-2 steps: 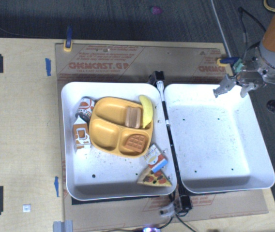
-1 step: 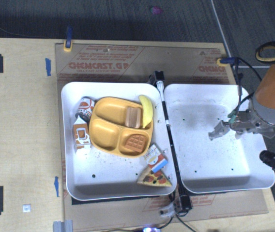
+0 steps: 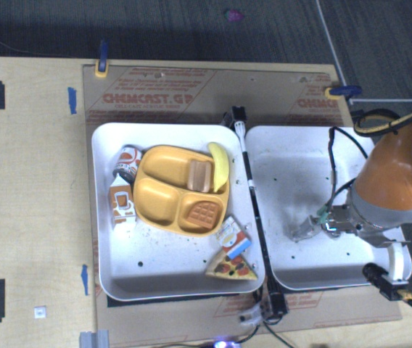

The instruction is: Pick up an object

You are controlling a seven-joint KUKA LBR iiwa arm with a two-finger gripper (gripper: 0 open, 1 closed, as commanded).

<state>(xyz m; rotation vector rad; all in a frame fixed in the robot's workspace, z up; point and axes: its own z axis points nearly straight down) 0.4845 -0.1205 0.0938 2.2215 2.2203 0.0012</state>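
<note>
While the grey arm (image 3: 391,183) reaches in from three o'clock, we see its gripper (image 3: 309,229) low over the floor of the right bin (image 3: 293,169), a little toward four o'clock from that bin's centre. A pale blur sits at the tip, and we cannot tell whether the gripper is parted, closed, or clamped on anything.

Everything there is to pick up lies in the left bin (image 3: 162,263). A yellow divided tray (image 3: 166,194) takes up its middle. In the tray's compartment at two o'clock stands a brown block (image 3: 199,174), and in the one at five o'clock lies a waffle-like piece (image 3: 204,213). A banana (image 3: 221,165) rests against the tray's edge at two o'clock, close to the bin wall.

At ten o'clock from the tray a can (image 3: 127,164) lies touching its rim, and just below the can, at nine o'clock, an orange-and-white box (image 3: 121,202) lies beside the tray. Toward five o'clock in the bin we find a small blue-and-white packet (image 3: 234,242), and just beyond it a toy pizza slice (image 3: 231,267) near the corner.

All of these lie well apart from the gripper, with the wall between the two bins separating them
</note>
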